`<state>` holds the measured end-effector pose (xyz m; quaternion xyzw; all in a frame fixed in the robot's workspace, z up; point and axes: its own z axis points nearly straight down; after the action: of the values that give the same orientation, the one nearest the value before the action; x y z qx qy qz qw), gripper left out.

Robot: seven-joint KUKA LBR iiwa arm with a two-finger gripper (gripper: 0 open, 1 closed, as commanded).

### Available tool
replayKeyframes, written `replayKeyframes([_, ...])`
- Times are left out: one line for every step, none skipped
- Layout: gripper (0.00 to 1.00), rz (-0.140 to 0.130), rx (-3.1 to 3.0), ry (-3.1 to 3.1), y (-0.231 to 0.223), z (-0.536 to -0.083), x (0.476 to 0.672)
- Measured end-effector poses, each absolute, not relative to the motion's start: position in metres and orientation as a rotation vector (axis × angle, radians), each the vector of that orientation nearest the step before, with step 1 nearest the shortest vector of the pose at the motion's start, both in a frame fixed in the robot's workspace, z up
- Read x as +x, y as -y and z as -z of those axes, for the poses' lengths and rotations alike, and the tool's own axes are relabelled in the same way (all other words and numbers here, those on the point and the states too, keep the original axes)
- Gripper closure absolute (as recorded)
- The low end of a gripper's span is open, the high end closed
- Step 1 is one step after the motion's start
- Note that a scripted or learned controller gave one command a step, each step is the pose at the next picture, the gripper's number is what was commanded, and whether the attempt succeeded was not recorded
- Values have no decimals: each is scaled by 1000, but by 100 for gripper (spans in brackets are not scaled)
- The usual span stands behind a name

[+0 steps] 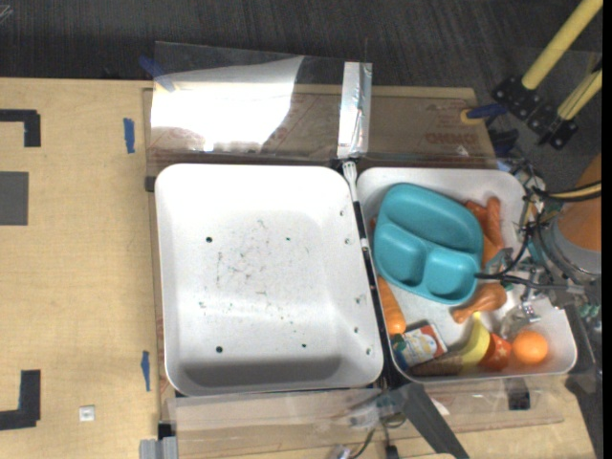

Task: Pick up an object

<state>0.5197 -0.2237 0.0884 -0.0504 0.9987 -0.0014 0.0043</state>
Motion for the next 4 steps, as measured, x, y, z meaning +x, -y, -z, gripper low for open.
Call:
replayKeyframes([0,8,153,-3126,214,-88,554])
replayKeyframes([100,14,149,-3118,214,-101,556])
replayKeyframes([100,5,121,-3122,175,-228,554])
replayKeyframes([100,-3,-93,-3139,152,-148,581])
